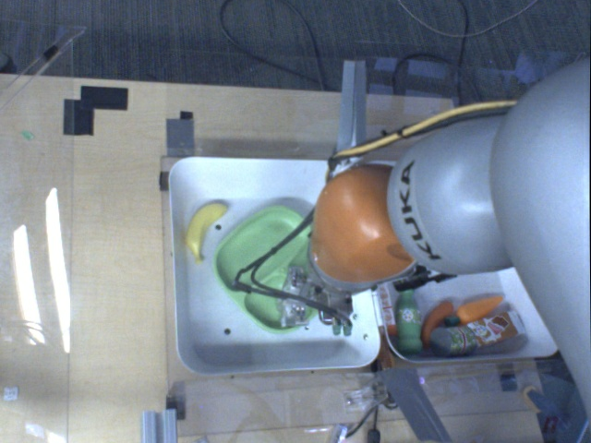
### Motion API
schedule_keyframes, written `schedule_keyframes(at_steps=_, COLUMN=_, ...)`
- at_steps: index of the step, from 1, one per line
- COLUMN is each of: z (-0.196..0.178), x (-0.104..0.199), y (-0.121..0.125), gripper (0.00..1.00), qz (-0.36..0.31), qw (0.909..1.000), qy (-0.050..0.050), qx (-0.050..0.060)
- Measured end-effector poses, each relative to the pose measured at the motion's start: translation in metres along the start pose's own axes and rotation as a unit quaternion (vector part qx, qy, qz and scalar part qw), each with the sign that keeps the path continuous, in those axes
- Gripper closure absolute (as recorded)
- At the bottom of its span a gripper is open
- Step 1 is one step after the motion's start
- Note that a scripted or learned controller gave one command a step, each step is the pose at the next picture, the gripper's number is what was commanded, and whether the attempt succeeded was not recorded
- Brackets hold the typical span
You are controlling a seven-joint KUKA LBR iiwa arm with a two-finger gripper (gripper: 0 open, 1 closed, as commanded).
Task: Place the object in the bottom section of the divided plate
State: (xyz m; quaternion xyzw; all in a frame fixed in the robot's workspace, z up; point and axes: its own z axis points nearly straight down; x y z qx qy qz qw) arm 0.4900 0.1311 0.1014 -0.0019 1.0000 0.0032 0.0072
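A light green divided plate (257, 247) lies in the left white bin (199, 340), partly covered by my arm. A yellow banana (202, 226) lies on the bin floor just left of the plate, apart from it. My gripper (319, 314) hangs over the plate's lower right part, near the bin's front right corner. The wrist with the orange band (360, 224) hides the plate's right side. I see nothing between the fingers, and their state is unclear from above.
The right bin (545, 344) holds a green bottle (407, 316), an orange carrot-like thing (478, 307) and a dark bottle with a red label (480, 335). Black cables run from the wrist across the plate. Metal posts stand around the bins.
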Motion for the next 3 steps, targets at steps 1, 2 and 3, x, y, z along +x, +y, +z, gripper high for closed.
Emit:
schedule_keyframes(at_steps=1, z=0.007, x=-0.07, y=-0.006, gripper=1.0, qz=0.041, qw=0.9991, qy=0.0, qx=-0.005)
schedule_keyframes(at_steps=2, z=0.01, x=-0.11, y=0.025, gripper=1.0, qz=-0.011, qw=0.9992, qy=0.038, qx=0.007)
schedule_keyframes(at_steps=3, z=-0.115, x=-0.054, y=0.039, gripper=1.0, qz=-0.037, qw=0.9993, qy=0.003, qx=0.001)
